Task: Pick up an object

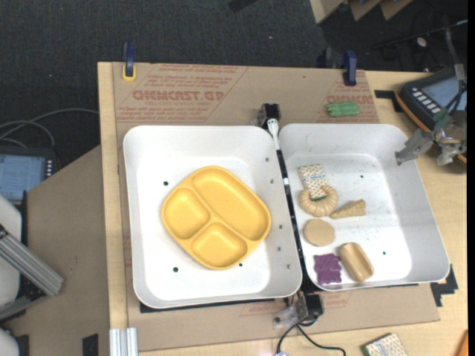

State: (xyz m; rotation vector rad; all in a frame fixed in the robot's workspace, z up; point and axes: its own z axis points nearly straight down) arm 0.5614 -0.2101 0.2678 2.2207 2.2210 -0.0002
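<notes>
The claw (430, 145) hangs open over the right bin's (386, 143) far rim, well apart from the bagel (318, 202) and cookie (320, 233).

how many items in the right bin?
6, all in its left half: patterned packet, ring, cone, round disc, purple piece, tan cylinder.
</notes>
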